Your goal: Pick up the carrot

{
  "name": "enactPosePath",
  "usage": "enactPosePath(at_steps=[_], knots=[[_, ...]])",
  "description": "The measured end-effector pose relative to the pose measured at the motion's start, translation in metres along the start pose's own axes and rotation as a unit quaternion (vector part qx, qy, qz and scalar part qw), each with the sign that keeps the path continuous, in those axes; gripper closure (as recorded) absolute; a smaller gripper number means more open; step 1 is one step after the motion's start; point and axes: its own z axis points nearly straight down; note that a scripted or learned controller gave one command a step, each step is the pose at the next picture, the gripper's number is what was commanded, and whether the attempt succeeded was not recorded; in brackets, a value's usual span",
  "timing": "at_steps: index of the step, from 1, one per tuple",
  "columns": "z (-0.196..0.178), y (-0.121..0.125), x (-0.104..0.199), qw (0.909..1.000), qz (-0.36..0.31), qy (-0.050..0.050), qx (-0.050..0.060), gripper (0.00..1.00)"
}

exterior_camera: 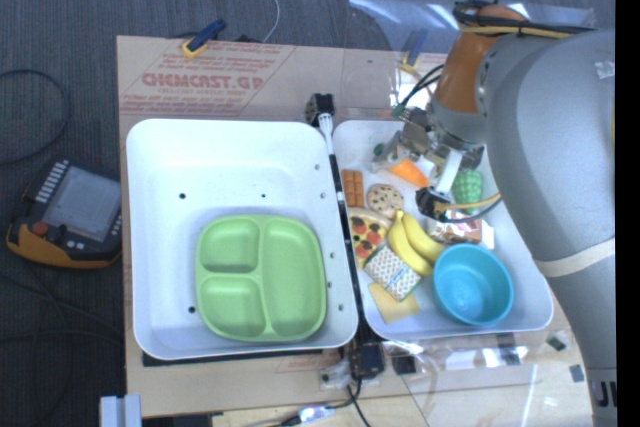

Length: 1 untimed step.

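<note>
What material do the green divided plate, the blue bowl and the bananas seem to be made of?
Green divided plate: likely plastic, matte, one even color with soft molded ridges. Blue bowl: likely plastic, smooth with a slight sheen on its rim. Bananas: probably toy plastic, uniformly yellow and glossy, though real fruit cannot be excluded.

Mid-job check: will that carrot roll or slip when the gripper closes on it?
The carrot looks small, tapered and smooth like a plastic toy, so probably light, stiff and apt to squirt sideways. It lies beside the gripper among crowded toys in the right bin, which should limit rolling.
</note>
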Motion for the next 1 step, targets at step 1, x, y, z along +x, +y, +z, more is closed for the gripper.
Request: enactPosePath(at_steps=[1], knots=[[-0.0117,0.003,0.0012,1.0,0.001,0.001,-0.009,1.0]])
